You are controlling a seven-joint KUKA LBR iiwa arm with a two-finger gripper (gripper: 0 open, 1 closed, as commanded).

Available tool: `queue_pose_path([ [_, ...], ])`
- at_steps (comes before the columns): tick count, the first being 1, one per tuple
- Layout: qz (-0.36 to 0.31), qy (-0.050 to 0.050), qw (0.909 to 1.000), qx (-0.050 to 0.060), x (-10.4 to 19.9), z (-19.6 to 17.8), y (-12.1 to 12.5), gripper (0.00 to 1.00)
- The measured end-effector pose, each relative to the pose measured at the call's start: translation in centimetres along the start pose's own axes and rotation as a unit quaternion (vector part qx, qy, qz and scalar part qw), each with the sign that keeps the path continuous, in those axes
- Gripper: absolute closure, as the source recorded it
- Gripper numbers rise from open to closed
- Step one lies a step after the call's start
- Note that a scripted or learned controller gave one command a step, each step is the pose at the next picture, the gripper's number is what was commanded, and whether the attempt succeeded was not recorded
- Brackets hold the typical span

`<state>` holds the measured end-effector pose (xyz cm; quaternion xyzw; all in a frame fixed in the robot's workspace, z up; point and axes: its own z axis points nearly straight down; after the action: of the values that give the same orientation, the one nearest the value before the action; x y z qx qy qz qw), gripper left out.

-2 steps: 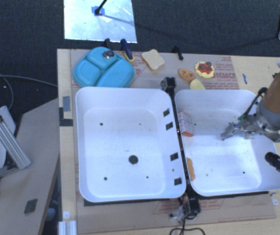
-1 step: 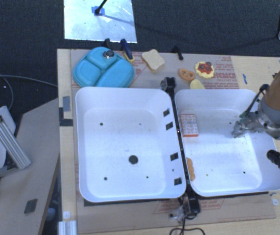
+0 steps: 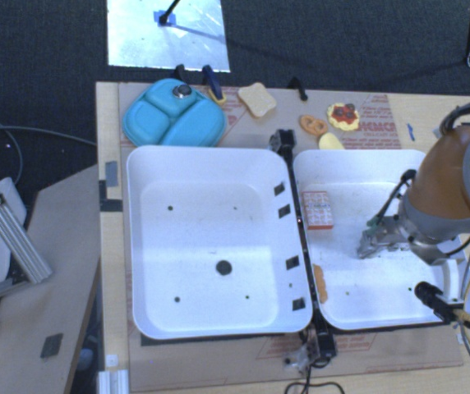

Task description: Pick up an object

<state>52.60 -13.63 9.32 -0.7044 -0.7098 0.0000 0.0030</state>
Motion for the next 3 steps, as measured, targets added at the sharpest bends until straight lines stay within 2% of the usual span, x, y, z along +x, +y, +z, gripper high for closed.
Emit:
queue_pose_path([
  [1,-0.002,-0.001,1.0,-0.006,8.7,-9.6,-1.9,1.0],
  [2,0.0,-0.001,1.0,-0.002,12.5,-9.0,-3.9,1.0],
  [3,-0.004,0.0,1.0,-0.004,22.7,-9.3,-2.2,1.0],
])
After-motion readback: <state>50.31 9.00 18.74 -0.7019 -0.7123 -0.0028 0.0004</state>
